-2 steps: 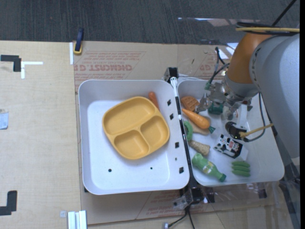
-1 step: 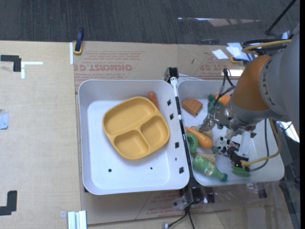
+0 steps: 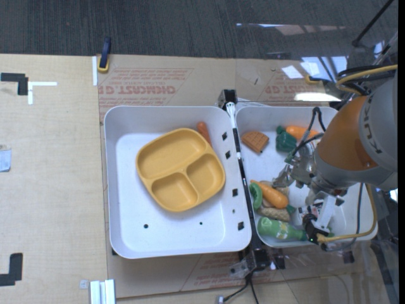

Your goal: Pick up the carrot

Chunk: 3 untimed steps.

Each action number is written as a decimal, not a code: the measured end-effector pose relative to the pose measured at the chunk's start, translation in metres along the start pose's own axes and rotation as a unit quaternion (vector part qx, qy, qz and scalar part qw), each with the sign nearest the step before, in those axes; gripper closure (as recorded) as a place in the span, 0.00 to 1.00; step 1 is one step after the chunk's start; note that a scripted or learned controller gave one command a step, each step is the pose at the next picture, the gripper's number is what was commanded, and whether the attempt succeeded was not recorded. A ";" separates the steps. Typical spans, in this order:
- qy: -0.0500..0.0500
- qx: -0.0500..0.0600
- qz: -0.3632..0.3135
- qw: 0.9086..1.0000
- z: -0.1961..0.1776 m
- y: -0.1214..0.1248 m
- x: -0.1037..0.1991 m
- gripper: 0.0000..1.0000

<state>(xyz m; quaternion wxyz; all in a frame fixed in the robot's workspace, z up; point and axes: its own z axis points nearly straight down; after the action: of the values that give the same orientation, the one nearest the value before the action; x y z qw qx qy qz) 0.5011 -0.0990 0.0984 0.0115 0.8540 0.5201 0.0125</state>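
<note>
An orange carrot with a green leafy end lies in the right bin, near its left wall. A second orange piece with a green end lies at the far side of that bin, partly hidden behind the arm. My gripper hangs low over the right bin, just right of and above the near carrot's thick end. The grey wrist and orange band cover the bin's right half. Nothing visibly sits in the gripper.
A green bottle and a beige lumpy piece lie just in front of the carrot. A brown waffle-like piece lies at the far left of the right bin. The left bin holds a yellow divided plate and a small reddish piece.
</note>
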 end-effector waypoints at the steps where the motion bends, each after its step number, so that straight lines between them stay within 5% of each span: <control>1: 0.010 -0.021 0.233 0.972 -0.009 0.005 -0.004 0.00; 2: 0.012 -0.019 0.313 0.949 -0.009 -0.002 0.009 0.00; 3: -0.004 0.005 0.426 0.905 0.003 0.023 0.021 0.00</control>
<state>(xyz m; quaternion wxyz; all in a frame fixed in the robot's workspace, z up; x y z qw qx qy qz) 0.5319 -0.0908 0.0964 0.0023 0.9942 0.1070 0.0103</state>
